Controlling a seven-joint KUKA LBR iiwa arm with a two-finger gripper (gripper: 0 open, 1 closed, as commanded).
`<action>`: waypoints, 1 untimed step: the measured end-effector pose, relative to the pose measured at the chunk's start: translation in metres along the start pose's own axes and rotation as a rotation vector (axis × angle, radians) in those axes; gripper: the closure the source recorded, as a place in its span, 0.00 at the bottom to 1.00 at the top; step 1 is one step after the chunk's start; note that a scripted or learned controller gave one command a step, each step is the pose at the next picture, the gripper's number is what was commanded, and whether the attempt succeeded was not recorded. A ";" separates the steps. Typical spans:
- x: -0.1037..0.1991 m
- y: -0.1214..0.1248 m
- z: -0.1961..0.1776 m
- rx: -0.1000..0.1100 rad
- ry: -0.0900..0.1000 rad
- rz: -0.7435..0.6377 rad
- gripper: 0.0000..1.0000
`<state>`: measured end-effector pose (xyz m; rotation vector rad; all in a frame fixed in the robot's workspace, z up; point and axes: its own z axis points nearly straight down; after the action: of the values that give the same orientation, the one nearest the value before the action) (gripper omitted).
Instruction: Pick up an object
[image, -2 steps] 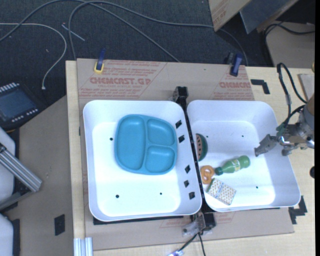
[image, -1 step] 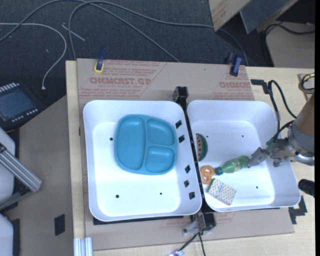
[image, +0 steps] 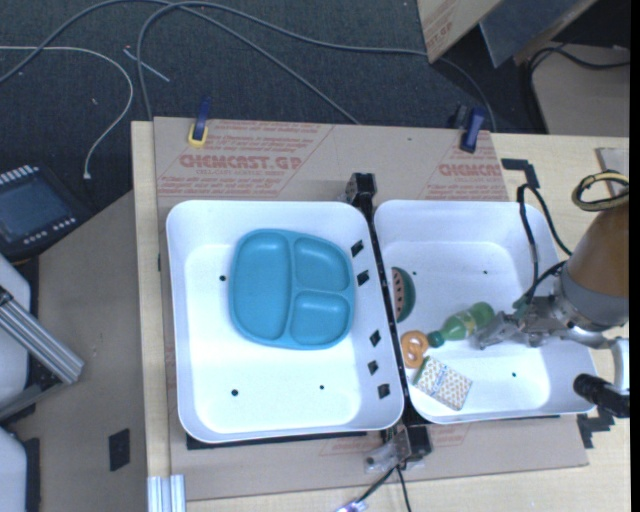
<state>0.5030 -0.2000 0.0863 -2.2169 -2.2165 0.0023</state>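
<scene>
Low in the right bin (image: 455, 225), metal gripper (image: 487, 336) touching a glossy green bottle (image: 466, 323), finger spread unclear, smooth blue divided plate (image: 292, 288) in the left bin (image: 200, 300).

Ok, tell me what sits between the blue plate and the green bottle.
In the camera view, between the blue plate and the green bottle run the two bins' touching walls, then a watermelon slice.

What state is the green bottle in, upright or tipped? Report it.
Tipped. The green bottle lies on its side on the floor of the right bin, its length running across the bin towards the gripper.
</scene>
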 end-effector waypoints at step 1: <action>-0.001 0.001 -0.014 -0.006 -0.002 0.001 1.00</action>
<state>0.5045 -0.2008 0.1004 -2.2217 -2.2202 -0.0022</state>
